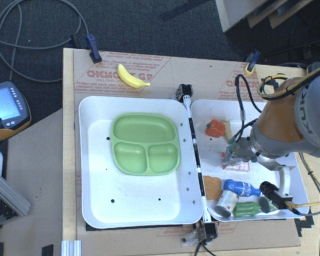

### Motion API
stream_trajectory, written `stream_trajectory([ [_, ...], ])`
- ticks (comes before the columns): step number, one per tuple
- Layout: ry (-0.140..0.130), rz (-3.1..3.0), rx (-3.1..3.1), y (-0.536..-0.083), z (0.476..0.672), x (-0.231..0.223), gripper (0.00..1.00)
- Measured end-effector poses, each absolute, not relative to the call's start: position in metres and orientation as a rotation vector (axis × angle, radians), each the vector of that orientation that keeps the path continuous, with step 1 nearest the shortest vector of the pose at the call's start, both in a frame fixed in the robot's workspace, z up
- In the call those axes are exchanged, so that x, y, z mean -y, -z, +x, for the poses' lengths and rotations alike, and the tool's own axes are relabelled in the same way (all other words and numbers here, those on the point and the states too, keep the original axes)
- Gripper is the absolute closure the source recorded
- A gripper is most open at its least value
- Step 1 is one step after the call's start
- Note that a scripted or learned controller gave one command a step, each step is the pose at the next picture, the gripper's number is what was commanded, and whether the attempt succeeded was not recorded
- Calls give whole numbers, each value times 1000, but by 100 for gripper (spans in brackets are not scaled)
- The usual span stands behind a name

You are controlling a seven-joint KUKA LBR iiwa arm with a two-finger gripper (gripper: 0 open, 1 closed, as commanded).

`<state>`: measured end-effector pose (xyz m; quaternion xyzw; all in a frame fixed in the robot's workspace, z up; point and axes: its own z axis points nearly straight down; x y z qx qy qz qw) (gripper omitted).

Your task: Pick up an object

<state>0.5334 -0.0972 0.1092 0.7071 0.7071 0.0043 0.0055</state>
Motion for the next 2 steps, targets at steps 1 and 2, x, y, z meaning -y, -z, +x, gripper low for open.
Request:
stream_trajectory([
  [1, -13, 2214, -2214, -109, 533, 97, 0],
  [2, -3, 2217, -2216, -88, 547, 102, 0],
])
